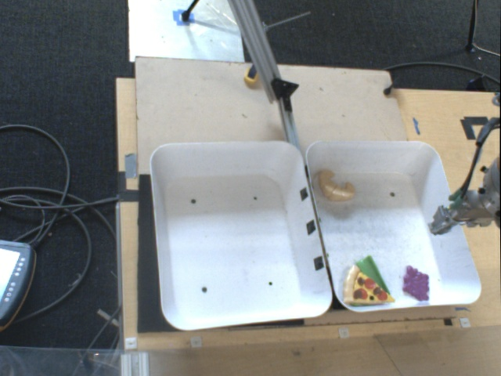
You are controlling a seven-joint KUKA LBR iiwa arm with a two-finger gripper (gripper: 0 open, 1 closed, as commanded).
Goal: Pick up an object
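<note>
Objects are all in the right bin [438,163]: croissant [334,186] near the back-left corner, pizza slice [368,283] and purple grapes [416,283] side by side at the front. Gripper [440,222] sits at the bin's right rim, nothing between the fingers, can't tell jaw state — looks like approach step, pick not begun. Next: choose a target (grapes nearest), move in over it, descend; no legible labels or txt.
</note>
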